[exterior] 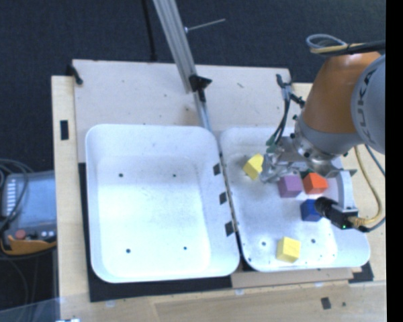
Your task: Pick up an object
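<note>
Gripper (274,168) low in right bin (255,247); yellow block (254,166) just beside, at 9 o'clock; purple block (289,185) at 4 o'clock. Jaw state: cannot tell.

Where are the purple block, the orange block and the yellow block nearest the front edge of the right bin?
purple block (289,185), camera view, on its top face.
orange block (316,182), camera view, on its top face.
yellow block (289,249), camera view, centre of its top face.

There were 2 white bins (154,136), 2 yellow blocks (254,166), 1 purple block (289,185), 1 orange block (315,182), 1 blue block (310,210).
</note>
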Robot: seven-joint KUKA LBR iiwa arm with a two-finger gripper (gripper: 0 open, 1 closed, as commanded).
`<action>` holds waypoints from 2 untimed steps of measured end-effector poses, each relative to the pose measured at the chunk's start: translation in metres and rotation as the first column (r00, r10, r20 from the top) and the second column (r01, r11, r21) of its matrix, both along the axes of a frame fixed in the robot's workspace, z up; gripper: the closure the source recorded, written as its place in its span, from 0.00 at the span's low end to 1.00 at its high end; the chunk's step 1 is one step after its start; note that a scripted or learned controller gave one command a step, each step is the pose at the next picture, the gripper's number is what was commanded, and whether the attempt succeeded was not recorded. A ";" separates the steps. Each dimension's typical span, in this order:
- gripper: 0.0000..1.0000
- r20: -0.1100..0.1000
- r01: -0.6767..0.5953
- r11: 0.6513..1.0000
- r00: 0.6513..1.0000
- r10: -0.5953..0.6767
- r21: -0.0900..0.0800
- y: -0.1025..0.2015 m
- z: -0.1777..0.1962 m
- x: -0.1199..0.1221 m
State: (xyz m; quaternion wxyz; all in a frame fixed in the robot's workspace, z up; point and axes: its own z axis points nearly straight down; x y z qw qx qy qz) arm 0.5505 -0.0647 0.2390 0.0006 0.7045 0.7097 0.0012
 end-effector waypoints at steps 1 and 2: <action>1.00 0.000 -0.001 1.000 1.000 0.001 0.001 0.053 0.009 0.024; 1.00 -0.001 0.000 1.000 1.000 0.000 0.001 0.104 0.012 0.036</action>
